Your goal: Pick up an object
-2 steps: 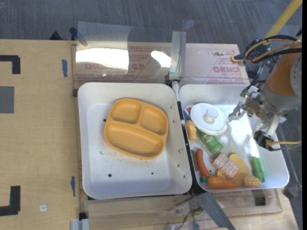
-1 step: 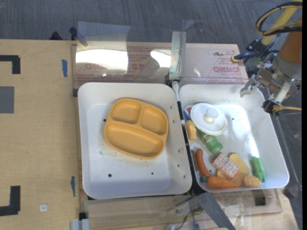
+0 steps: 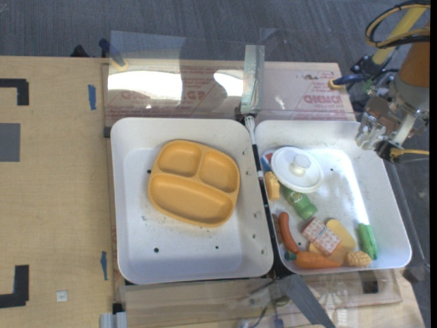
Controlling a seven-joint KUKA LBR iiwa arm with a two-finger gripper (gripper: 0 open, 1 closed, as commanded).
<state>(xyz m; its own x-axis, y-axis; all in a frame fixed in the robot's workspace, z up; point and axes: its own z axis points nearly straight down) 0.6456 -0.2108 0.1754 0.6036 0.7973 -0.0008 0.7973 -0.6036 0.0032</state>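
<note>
Orange plate: a three-compartment plate (image 3: 194, 182) lies in the middle of the left bin (image 3: 130, 251).
Right bin: the right bin (image 3: 396, 203) carries toy food along its left wall and near edge: white lidded bowl (image 3: 298, 169), red sausage (image 3: 287, 231), carrot (image 3: 315, 259), green pepper (image 3: 367, 240).
Gripper: the gripper (image 3: 374, 139) hangs over the right bin's far right corner, nothing between its fingers; whether released or clenched, I cannot tell.

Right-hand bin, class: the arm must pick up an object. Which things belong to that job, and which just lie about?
Job: gripper; white lidded pot; sausage; carrot; green vegetable; corn.
Lying about: yellow divided plate in left bin; blue tape.
</note>
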